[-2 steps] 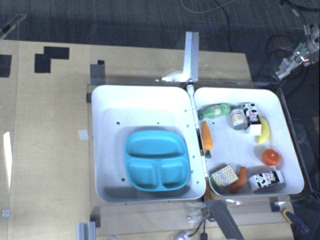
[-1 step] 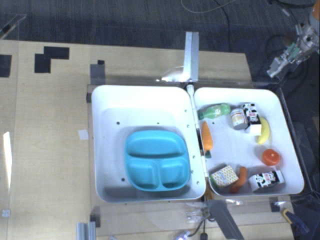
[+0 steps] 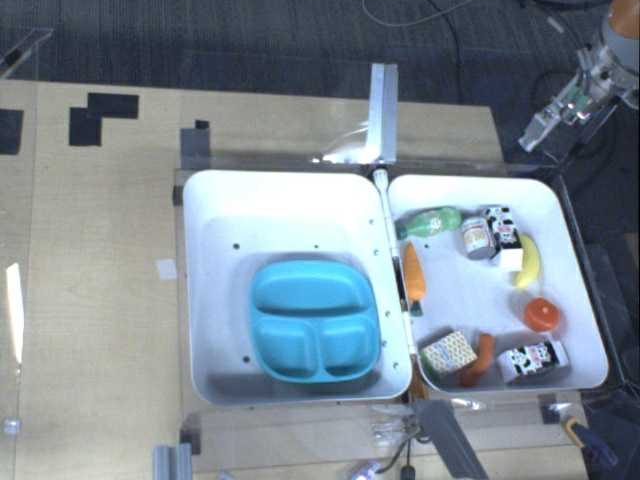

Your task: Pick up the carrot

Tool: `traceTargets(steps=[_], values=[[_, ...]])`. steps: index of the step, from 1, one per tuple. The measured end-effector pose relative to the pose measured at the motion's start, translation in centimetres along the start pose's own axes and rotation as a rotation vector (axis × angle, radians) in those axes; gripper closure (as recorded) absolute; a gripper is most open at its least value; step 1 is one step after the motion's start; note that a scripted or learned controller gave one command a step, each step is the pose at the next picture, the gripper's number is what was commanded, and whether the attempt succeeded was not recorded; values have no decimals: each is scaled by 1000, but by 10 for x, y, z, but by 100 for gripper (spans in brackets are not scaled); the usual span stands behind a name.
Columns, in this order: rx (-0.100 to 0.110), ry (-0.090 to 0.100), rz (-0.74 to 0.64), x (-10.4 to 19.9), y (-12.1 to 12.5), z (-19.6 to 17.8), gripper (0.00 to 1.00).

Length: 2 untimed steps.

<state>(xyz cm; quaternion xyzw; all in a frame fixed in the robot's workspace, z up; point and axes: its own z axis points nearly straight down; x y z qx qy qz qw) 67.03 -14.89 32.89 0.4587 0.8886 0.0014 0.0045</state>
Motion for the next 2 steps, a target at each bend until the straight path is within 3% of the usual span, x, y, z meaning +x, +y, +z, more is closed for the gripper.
traceTargets(steps=[2], values=[[-1,-2,-202,-40,-41,25,100]])
